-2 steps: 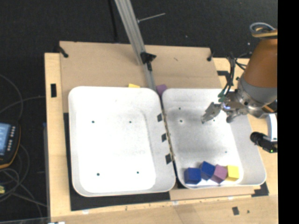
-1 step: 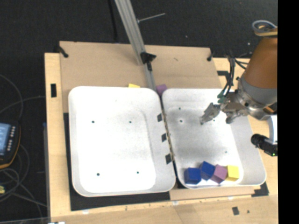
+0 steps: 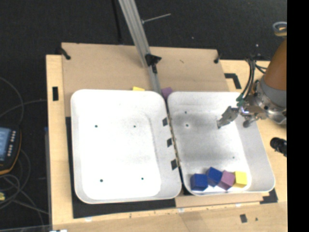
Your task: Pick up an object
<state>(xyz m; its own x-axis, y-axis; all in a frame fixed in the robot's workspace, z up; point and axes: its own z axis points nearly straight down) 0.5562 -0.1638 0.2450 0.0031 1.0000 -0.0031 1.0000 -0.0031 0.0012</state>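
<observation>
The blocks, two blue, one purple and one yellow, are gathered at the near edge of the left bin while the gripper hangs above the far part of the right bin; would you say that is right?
Not quite: the bin is wrong. The camera view shows the blue blocks, the purple block and the yellow block gathered at the near edge of the right bin, not the left bin. The gripper does hang above the far part of the right bin.

No legible text, labels or numbers anywhere.

Robotics lab: white bins (image 3: 118,98) on plywood bench (image 3: 106,64), cables.
</observation>
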